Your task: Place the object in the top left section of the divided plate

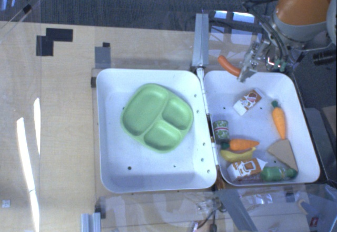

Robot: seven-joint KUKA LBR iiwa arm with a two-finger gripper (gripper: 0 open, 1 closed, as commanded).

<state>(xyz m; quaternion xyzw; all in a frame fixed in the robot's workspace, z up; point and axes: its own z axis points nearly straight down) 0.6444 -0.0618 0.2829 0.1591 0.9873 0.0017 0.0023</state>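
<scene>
A green divided plate (128,120) with three sections lies in the left white bin (113,162). My gripper (243,74) hangs over the back left corner of the right bin (300,99), well to the right of the plate. Its fingers look shut on the right end of a small orange-red stick-shaped toy (227,64). The toy points up and to the left across the bin's back rim.
In the right bin lie a white and brown carton (247,102), a carrot (279,121), a green can (221,130), an orange vegetable (243,144), a banana (233,155), a tan wedge (284,153), a small box (246,168) and a green toy (277,174). A metal divider (200,41) runs between the bins.
</scene>
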